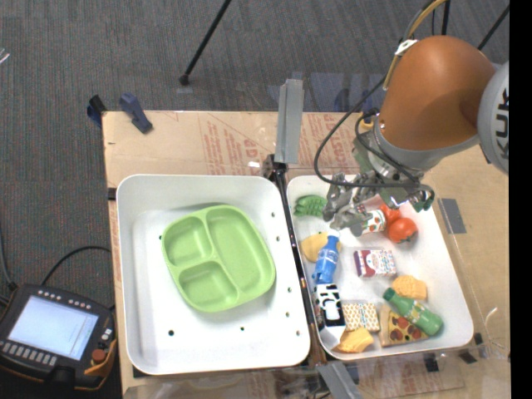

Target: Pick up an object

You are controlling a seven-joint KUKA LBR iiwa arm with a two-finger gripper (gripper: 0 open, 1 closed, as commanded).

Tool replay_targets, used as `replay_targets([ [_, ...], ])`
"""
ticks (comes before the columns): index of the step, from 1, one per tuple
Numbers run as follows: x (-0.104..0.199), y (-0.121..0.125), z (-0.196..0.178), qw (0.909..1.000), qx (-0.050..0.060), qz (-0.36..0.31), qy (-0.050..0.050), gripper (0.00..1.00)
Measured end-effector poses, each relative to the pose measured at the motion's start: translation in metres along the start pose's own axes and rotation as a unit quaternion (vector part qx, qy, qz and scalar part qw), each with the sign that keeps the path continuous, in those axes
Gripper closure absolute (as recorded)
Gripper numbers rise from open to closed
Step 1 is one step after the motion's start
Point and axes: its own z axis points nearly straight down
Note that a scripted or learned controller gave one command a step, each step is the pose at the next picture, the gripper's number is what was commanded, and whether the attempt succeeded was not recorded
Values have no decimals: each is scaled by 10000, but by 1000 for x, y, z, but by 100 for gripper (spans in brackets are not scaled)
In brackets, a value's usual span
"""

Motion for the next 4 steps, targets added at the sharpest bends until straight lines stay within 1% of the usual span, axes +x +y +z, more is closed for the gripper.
replay_targets([
  [1,-72,50,18,9986,-43,-531,71,100],
  [2,9,48,19,9928,-17,1199,83,100],
  [3,-39,92,41,9920,-25,1257,98,100],
  [4,93,67,25,9999,-27,-100,92,100],
])
